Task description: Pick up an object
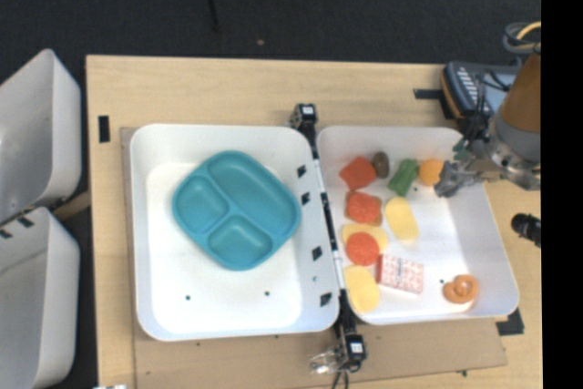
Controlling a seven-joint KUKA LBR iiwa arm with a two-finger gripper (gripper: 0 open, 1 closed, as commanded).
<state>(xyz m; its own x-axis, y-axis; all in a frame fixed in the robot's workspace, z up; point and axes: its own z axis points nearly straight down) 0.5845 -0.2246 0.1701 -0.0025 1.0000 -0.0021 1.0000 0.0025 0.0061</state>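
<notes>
The right bin [478, 228] holds several small toy foods: a red piece [358, 171], a brown piece [380, 163], a green piece [402, 177], an orange-yellow piece [430, 170], an orange-red piece [363, 208], a yellow piece [401, 219], a red round piece [363, 247], another yellow piece [363, 287], a red-and-white box [402, 273] and an orange ring [461, 289]. My gripper [452, 180] hangs over the bin's upper right part, just right of the orange-yellow piece. Nothing shows between its fingers.
The left bin [159, 287] bears a teal divided plate [236, 208]. A divider with black clips [321, 214] runs between the bins. The arm's orange band [524, 100] and grey wrist come in from the right. White chairs [32, 141] stand left of the bench.
</notes>
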